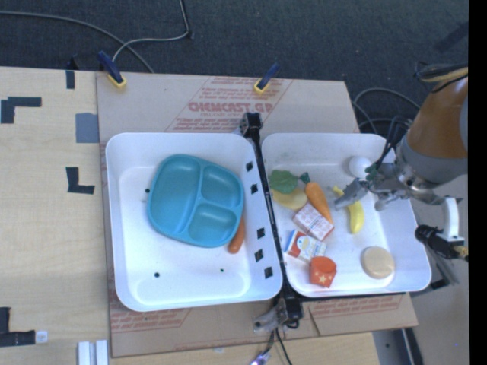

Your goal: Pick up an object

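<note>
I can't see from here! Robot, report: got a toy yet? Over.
Grey two-finger gripper low over right white bin, nothing visibly held. Small yellow banana just below it. Orange carrot alongside.

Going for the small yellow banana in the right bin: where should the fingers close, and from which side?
Grip the small yellow banana across its middle, coming straight down. It lies flat and runs roughly up-down in view, so the fingers would likely close best on its left and right sides. The gripper is just above it; the orange carrot lies clear to the left.
</note>
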### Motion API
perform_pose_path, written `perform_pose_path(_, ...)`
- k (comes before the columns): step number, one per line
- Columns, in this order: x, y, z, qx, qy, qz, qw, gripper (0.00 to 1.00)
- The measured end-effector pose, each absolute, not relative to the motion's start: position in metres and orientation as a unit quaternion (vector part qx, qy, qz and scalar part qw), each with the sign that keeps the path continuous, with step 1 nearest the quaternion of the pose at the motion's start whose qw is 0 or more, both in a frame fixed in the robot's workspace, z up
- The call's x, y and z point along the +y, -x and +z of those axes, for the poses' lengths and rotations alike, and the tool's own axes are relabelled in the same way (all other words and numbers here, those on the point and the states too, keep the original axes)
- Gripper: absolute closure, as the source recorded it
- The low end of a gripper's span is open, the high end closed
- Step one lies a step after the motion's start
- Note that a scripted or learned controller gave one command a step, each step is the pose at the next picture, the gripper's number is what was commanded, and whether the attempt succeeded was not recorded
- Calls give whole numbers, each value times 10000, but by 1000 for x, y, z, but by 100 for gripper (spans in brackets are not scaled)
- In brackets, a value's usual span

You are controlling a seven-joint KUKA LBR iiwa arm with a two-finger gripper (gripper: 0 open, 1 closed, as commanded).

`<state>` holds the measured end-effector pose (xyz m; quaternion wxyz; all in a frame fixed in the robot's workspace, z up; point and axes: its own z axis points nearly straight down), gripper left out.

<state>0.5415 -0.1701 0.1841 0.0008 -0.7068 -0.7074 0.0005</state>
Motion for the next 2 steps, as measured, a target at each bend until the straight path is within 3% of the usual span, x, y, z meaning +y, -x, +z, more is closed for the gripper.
perform_pose_path(1,-117,-577,87,-7079,7063,-13,-10,0)
perform_pose_path(2,-119,-577,96,-7077,7066,-5,-28,100)
